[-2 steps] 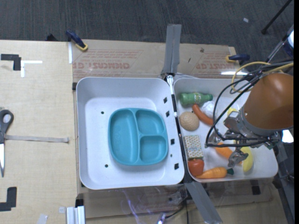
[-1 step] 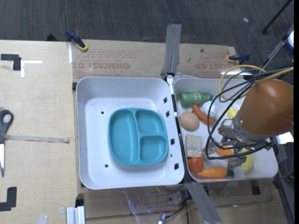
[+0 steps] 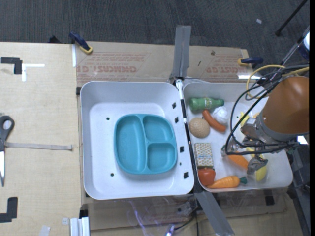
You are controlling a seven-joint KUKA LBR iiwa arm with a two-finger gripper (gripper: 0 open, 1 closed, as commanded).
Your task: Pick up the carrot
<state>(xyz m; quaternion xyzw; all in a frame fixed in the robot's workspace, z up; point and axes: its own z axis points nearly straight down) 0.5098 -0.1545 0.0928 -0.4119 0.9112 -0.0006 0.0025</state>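
One carrot (image 3: 226, 182) lies untouched at the gripper's (image 3: 246, 156) seven o'clock; approach step, finger state indeterminable, descent and alignment needed next.

The carrot (image 3: 225, 182) lies hemmed by tomato (image 3: 206, 174) and bin wall (image 3: 246, 188).

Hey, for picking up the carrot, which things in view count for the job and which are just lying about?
For the job:
orange carrot with green top
white right-hand bin
robot's claw

Lying about:
green plastic bottle
tan round potato
teal divided plate
scissors
red tomato
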